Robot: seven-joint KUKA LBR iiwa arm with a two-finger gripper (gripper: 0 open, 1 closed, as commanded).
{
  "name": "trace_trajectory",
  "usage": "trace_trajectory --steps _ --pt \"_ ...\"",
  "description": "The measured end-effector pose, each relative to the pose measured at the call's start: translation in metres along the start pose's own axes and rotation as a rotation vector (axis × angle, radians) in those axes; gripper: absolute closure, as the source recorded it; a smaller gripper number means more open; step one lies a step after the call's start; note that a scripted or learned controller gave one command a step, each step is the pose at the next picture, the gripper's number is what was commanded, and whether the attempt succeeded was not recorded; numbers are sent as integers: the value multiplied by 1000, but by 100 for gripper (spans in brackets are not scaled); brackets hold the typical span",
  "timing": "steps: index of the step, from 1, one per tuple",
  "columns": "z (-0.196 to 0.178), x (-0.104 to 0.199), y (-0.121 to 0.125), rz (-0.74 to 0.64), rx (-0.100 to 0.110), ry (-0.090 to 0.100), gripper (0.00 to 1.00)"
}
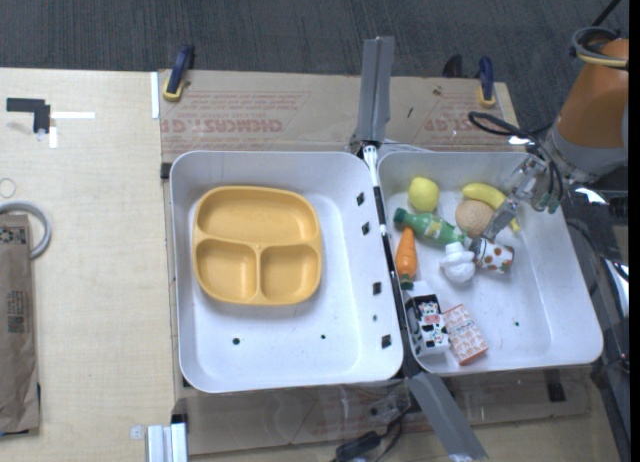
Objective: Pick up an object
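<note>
The right bin [560,330] holds a yellow lemon [424,193], a banana [484,194], a tan bread roll [474,216], a green bottle [430,226], a carrot [406,253], a small white piece [458,265], a red-and-white can [496,257], a cow-print carton [428,322] and a pink carton [464,334]. My gripper [503,222] reaches in from the right and hangs low over the bin's upper middle, just right of the bread roll and above the can. It hides part of the banana's right end.
The left bin [200,350] carries a yellow divided plate [257,245]. A grey divider post [375,90] rises between the bins. Cardboard [270,110] lies behind them, held by blue clamps [180,70]. The right bin's lower right floor is bare.
</note>
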State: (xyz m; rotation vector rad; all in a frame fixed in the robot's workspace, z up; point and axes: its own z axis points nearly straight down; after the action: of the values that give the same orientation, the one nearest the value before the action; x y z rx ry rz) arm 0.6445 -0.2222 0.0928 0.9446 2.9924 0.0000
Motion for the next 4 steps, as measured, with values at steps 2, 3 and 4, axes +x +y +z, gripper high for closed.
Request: trace_trajectory --steps 2,3,4 --pt "-35 92 -64 -159 0 3 0" --pt "1 76 6 -218 -1 1 0" --pt "1 82 82 -103 0 1 0"
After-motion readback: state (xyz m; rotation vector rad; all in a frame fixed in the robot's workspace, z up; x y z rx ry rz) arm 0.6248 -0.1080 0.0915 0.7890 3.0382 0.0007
